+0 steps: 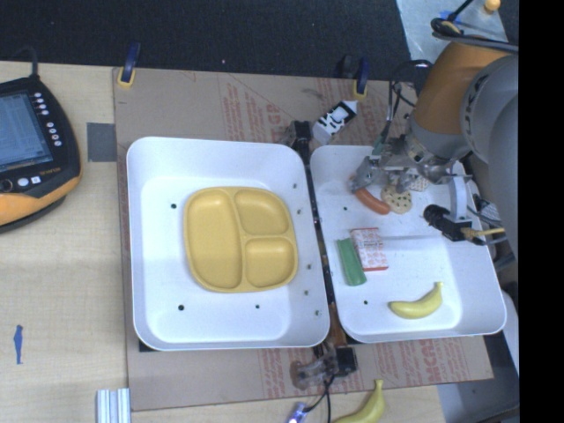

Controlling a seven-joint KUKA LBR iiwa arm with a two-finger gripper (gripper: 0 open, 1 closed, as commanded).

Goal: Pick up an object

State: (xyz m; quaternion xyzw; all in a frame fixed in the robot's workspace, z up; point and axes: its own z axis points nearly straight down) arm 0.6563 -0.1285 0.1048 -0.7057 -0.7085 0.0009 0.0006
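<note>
Orange sausage-shaped toy (373,202) and cookie (400,202) lie at the upper end of the right bin (476,320), directly beneath the hand (381,173); its grip state cannot be judged. Nothing is visibly lifted, so the pick appears still pending.

Orange sausage (374,202) beside cracker (398,202), right bin (480,317).
</note>
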